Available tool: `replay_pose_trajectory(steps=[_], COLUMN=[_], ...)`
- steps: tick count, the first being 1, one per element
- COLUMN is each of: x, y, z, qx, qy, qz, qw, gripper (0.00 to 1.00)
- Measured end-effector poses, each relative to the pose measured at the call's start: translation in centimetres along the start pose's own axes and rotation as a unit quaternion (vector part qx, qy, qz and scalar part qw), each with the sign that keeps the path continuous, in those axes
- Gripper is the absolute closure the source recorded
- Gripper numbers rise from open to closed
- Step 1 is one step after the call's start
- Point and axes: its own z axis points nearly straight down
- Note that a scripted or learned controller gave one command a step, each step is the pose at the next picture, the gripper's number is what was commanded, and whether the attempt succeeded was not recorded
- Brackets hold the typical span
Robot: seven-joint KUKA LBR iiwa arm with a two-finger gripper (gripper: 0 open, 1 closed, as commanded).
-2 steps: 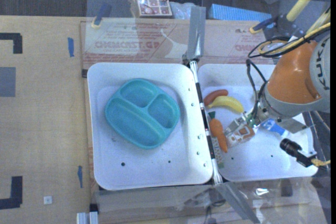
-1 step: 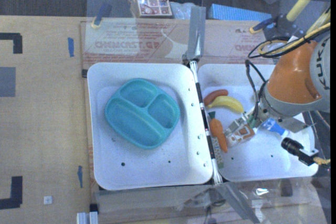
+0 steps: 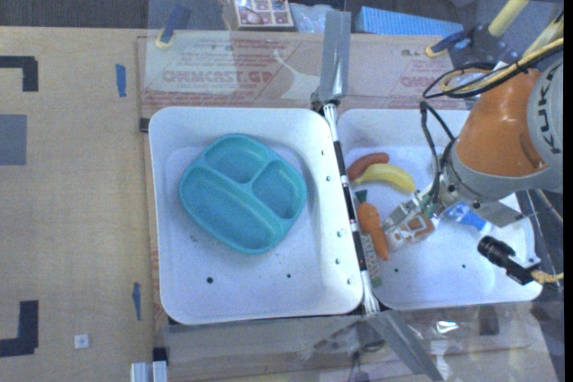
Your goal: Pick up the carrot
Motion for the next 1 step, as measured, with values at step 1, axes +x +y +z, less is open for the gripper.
replay_pose_trajectory(steps=[1], x=[-0.05], y=[0.05], z=[-0.01], qx=[-0.001], qy=[-0.001], qz=[-0.017], qw=[0.9999], gripper=[0.0])
